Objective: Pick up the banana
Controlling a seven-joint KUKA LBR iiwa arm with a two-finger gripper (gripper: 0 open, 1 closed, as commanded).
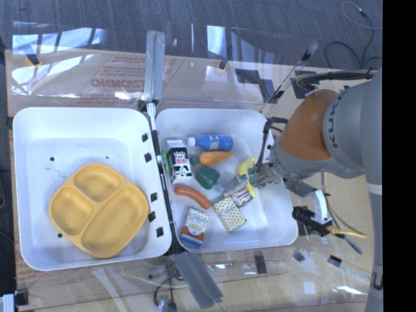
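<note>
We see our gripper (252,174) at the banana (245,168), right of the carrot (215,156); its grasp we cannot tell.

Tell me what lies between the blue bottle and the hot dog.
In the camera view, the carrot and green block lie between the blue bottle and hot dog.

This looks like a robotics lab. A grey arm (354,132) with an orange band stands at a table (97,77) fitted with two white bins (26,174) under clear plastic panels (195,64). Loose cables (338,47) trail over grey carpet (195,2), and the right bin holds toy food and small packets (229,213) instead of real groceries.
</note>
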